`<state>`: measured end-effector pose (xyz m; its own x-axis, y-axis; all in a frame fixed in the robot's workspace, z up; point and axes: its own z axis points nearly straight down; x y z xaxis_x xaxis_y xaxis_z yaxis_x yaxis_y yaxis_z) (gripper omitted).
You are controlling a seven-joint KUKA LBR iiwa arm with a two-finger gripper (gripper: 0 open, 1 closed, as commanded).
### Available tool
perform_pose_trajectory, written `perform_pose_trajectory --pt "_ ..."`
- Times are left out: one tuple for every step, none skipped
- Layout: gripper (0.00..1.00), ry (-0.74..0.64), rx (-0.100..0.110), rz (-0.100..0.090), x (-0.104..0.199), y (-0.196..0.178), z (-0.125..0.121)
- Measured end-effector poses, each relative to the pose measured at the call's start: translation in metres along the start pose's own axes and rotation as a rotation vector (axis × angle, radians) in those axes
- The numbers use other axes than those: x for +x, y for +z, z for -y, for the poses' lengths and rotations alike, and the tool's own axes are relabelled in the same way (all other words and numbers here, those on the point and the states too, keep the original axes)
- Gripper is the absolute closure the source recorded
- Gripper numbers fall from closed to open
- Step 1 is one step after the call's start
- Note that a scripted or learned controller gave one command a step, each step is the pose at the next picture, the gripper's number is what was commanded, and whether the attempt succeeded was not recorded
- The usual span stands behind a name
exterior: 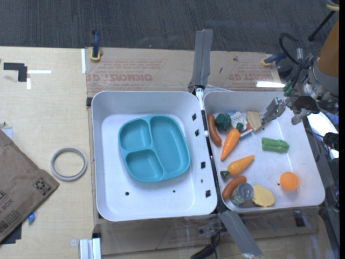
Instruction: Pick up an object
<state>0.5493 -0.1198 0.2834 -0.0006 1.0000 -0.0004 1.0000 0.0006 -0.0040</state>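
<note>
The right bin [302,144] holds several toy foods: two carrots [230,142] [240,164], a red sausage [214,129], a broccoli piece [222,122], a blue-white packet [235,117], a tan slice [253,120], a green pod [275,144], an orange ball [289,181], a second sausage [233,186], a metal can [243,193] and a yellow piece [263,196]. My gripper [268,114] hangs low over the bin's far side, its tip right beside the tan slice. Nothing is visibly held.
In the left bin [108,161] lies a teal divided plate [154,147]. A tape ring [68,163] and a brown cardboard sheet [19,190] rest on the bench to the left. The arm and cables crowd the far right edge.
</note>
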Motion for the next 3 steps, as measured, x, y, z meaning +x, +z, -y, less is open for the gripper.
perform_pose_trajectory --pt "0.0 -0.02 -0.005 0.0 0.028 0.191 -0.051" --pt "1.0 -0.015 -0.003 0.001 0.025 0.182 -0.05" --pt "1.0 -0.097 -0.004 0.001 0.033 0.092 -0.068"
